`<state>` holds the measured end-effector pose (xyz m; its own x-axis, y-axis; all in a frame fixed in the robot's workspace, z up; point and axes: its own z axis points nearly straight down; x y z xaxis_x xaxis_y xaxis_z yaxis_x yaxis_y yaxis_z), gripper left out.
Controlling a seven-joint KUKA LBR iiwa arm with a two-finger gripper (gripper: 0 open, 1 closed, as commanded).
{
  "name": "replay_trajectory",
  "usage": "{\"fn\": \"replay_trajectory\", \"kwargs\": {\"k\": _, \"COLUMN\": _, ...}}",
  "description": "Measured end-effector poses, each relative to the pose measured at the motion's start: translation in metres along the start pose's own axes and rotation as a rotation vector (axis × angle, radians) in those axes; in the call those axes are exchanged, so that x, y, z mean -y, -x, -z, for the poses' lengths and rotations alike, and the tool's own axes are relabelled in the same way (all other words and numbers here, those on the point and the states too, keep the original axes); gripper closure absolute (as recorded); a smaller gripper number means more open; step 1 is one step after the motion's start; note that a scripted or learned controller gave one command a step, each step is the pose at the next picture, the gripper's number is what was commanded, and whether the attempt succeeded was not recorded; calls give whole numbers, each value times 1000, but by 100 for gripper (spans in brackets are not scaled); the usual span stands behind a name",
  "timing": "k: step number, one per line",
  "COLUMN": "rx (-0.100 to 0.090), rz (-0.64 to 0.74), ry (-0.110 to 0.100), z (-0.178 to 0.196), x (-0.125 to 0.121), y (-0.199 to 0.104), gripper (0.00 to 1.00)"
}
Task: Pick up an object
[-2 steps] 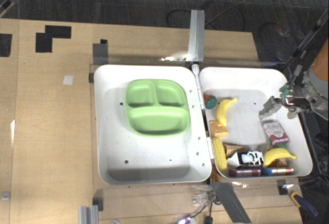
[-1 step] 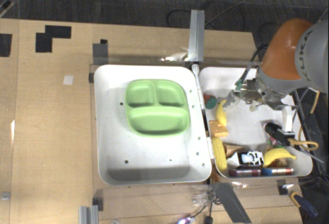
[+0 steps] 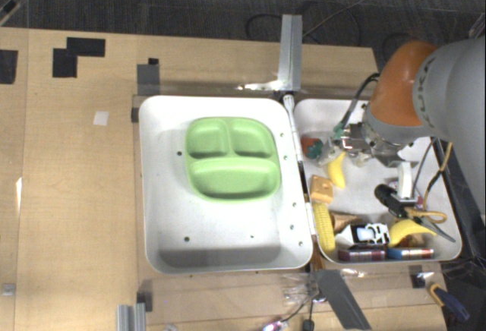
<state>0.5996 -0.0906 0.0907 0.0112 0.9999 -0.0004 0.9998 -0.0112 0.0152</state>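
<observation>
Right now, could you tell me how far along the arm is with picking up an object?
Early stage. Done: the arm has reached over the right bin, with its gripper low near the small banana. In hand: nothing that I can see. Left: grasp and lift something; the corn and the other items lie in the bin.

1. Left shallow white plastic bin (image 3: pixel 163 193): open floor all round the green three-compartment plate (image 3: pixel 231 157).
2. Right shallow white bin (image 3: pixel 323 111): crowded; yellow corn cob (image 3: pixel 323 224), banana (image 3: pixel 411 231), markers (image 3: pixel 383 253) block its near end.
</observation>
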Motion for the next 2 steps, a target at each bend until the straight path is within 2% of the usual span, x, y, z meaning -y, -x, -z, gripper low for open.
{"fn": "replay_trajectory", "kwargs": {"k": 1, "rx": -4, "rz": 1, "ry": 7, "z": 12, "x": -3, "y": -3, "gripper": 100}}
{"fn": "replay_trajectory", "kwargs": {"k": 2, "rx": -1, "rz": -2, "ry": -8, "z": 96, "x": -53, "y": -58, "gripper": 100}}
